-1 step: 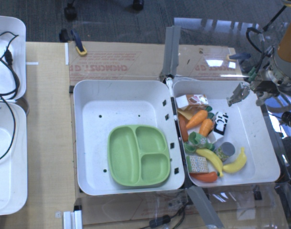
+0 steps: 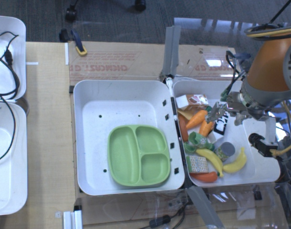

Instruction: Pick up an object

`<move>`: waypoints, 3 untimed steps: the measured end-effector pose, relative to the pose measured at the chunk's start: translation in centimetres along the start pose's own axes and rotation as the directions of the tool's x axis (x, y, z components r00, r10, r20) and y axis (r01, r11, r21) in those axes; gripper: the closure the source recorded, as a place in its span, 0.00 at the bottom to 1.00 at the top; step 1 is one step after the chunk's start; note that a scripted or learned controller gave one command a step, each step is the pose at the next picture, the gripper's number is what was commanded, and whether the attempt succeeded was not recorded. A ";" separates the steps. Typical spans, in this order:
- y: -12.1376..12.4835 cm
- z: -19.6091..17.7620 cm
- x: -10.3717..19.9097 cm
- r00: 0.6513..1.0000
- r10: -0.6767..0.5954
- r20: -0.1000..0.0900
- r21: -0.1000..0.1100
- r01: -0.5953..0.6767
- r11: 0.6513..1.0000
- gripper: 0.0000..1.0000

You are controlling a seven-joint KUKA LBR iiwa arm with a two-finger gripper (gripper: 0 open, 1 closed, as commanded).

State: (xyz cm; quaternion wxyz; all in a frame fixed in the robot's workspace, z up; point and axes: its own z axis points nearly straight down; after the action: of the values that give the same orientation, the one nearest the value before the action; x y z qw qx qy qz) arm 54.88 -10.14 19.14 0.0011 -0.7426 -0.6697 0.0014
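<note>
Carrot [image 2: 197, 119] under jaws [image 2: 215, 112], bananas [image 2: 211, 157], green tray [image 2: 138, 155] apart

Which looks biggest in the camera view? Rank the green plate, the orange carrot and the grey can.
1. green plate, by far the largest
2. orange carrot
3. grey can, smallest, though partly hidden among the other items
</note>
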 end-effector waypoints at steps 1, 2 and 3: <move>-0.2 9.0 -1.2 0.991 0.132 0.000 0.001 -0.132 0.991 0.00; -0.1 7.7 -1.5 0.991 0.136 0.001 -0.003 -0.136 0.991 1.00; 3.3 -2.8 3.5 0.980 0.197 0.001 0.000 -0.197 0.980 1.00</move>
State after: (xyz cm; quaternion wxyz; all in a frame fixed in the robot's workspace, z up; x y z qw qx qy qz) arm 58.55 -7.02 21.94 0.0004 -0.8054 -0.5928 0.0020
